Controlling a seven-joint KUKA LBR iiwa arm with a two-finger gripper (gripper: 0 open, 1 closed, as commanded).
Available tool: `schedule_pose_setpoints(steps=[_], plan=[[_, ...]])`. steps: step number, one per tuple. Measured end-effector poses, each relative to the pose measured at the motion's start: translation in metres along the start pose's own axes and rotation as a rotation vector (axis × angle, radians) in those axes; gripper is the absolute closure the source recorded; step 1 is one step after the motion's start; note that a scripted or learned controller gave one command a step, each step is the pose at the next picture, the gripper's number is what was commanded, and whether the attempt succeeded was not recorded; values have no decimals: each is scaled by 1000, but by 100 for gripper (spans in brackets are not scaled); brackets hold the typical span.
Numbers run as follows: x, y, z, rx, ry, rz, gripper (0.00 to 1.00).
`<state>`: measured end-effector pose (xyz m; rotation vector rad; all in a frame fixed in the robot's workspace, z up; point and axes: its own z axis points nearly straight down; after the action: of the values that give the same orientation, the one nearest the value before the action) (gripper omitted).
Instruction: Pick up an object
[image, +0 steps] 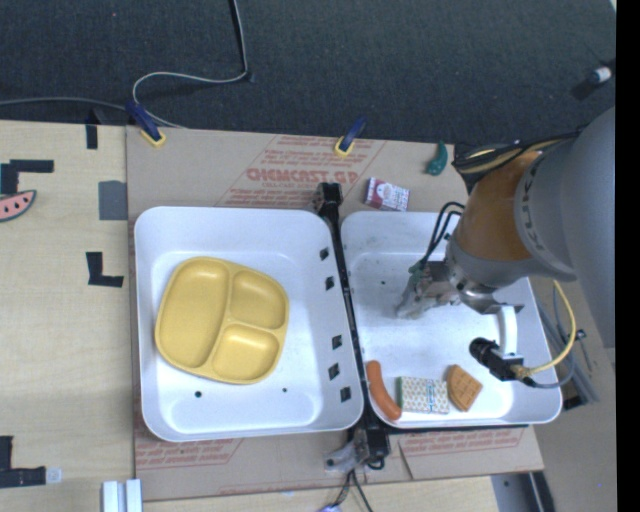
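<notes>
The hand (415, 298) hangs over the middle of the right bin (380, 240); whether it grips anything, I cannot tell. Along that bin's near wall lie a sausage (382, 390), long axis running away from the wall, a packet (423, 395), and a cracker (463, 387).

A yellow, three-compartment plastic plate (222, 319) is lying in the left shallow white bin (170, 400). In the right white bin (535, 405), the grey arm's gripper (412, 300) is hanging mid-bin, while an orange sausage (382, 389), patterned packet (423, 395) and tan biscuit-like piece (463, 387) (all small) are lining its near edge.
</notes>
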<state>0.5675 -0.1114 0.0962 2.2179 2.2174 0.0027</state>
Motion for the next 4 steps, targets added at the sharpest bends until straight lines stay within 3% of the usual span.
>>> schedule_pose_setpoints(steps=[1, 2, 3, 4], plan=[[94, -23, -88, 6, 4, -3, 100], [166, -57, -89, 8, 3, -3, 100], [233, -50, -94, 8, 3, -3, 100], [230, -59, -167, 5, 2, -2, 100]])
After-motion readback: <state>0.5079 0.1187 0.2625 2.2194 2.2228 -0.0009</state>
